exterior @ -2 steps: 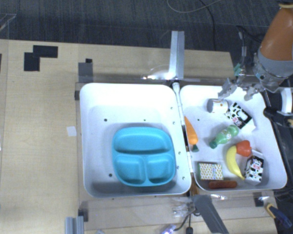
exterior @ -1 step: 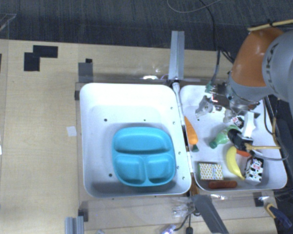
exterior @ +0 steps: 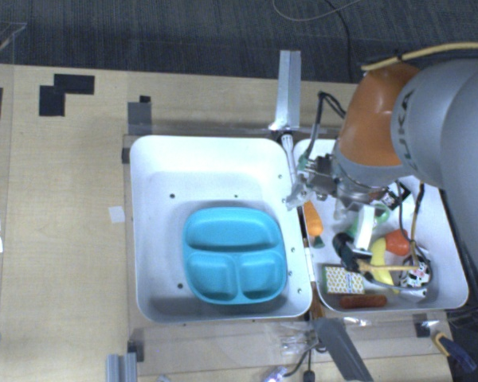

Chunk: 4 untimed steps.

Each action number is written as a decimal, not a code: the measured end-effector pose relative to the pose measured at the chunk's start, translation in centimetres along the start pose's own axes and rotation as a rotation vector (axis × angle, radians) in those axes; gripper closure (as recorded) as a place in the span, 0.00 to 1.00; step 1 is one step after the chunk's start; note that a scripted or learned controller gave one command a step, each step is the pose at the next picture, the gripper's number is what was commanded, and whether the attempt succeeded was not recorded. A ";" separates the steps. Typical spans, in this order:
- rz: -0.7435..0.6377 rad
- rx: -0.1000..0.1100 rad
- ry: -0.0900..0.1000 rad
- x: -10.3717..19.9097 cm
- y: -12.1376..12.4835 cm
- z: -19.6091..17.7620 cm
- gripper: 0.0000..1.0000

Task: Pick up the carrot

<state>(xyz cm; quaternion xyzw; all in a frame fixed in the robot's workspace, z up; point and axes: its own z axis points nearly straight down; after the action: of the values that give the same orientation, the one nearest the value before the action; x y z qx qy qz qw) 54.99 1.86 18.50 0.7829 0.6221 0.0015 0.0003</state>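
Look at the right bin [exterior: 454,286], where the arm [exterior: 430,118] comes in from your right with its orange band [exterior: 370,122] tilted over the bin's far end. The gripper [exterior: 303,189] sits low beside the wall that divides the two bins, near the far left corner of the right bin. You cannot tell from this angle how it is set, since the wrist hardware and cables crowd over it.

The carrot [exterior: 311,220] lies just below the gripper, on the near side of it, a short orange piece resting along the dividing wall inside the right bin. It appears to lie on the bin floor rather than in the tool; whether the tool touches its far end is not clear.

Further from the gripper, toward the near right of it, you have a clutter of small items: a red-orange round piece [exterior: 397,243], a yellow piece [exterior: 378,253], a patterned box [exterior: 342,279] and a dark red stick [exterior: 362,300] at the near wall.

To the gripper's left, across the wall, the left bin [exterior: 155,213] holds a blue divided plate [exterior: 235,255] lying flat, well apart from the tool.
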 end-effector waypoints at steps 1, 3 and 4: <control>-0.101 0.000 0.000 -1.0 -4.7 0.0 0.00; 0.133 -0.001 -0.002 -7.5 -1.0 -4.6 1.00; 0.062 -0.002 -0.002 -11.1 -3.7 -6.5 1.00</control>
<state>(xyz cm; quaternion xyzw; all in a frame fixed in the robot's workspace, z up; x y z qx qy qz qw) 48.87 -8.16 24.93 0.8019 0.5975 0.0016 0.0017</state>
